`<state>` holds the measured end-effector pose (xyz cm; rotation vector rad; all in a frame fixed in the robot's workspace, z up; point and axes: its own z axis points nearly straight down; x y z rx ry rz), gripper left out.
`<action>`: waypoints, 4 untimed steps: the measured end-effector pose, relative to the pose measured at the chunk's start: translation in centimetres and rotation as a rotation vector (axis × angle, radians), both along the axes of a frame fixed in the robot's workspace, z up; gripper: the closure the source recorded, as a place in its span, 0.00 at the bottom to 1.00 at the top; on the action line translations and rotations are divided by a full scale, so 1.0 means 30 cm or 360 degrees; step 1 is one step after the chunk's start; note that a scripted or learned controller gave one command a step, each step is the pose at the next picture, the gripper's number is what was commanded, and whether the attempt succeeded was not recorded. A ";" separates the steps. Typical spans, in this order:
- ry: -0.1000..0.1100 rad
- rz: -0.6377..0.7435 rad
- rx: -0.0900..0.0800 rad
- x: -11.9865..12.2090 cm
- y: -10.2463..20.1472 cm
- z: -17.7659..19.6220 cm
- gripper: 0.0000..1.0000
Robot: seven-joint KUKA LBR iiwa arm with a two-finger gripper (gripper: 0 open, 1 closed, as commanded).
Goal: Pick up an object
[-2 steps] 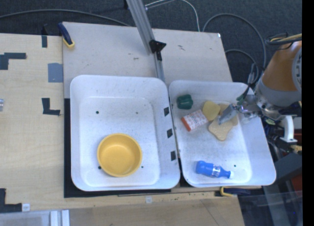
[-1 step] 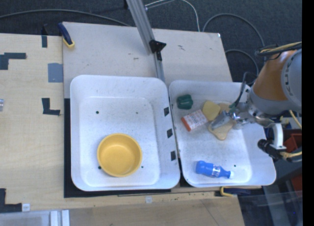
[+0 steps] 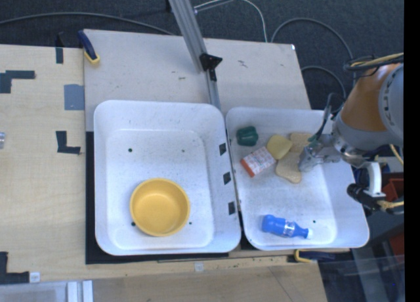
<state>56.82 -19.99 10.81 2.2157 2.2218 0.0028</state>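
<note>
Two bins, one crowded corner: tool low over the tan pieces

I work from the big things down. My counter (image 3: 157, 64) carries two shallow white bins side by side. My left bin (image 3: 108, 123) holds a yellow bowl (image 3: 160, 207) near its front edge, well apart from everything else. My right bin (image 3: 341, 228) holds the clutter, and the grey arm (image 3: 367, 107) with its orange band comes in over that bin's right rim.

My tool (image 3: 310, 157) sits low at the upper right of the right bin, just beside or touching a tan piece (image 3: 289, 171). I cannot tell whether it is spread or pinched; the view is too small and dark there, and I see nothing clearly between its tips.

Candidates to pick lie close together: a yellow block (image 3: 279, 146), an orange-and-white packet (image 3: 257, 161) beside it, a green object (image 3: 247, 136) just above, and a blue bottle (image 3: 284, 226) alone near the front.

My worry is the crowding. I judge that closing here could catch an edge only, or shove a tan piece against the yellow block so it slips out. A flat piece lying on the bin floor also gives little to grip.
</note>
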 end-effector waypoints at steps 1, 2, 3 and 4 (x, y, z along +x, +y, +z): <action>-0.0002 -0.0001 -0.0001 0.021 0.006 0.208 1.00; 0.0000 -0.0001 0.0000 0.035 0.012 0.351 1.00; -0.0001 -0.0001 -0.0001 0.039 0.013 0.520 1.00; 0.0009 0.0003 0.0004 -0.004 0.178 0.496 1.00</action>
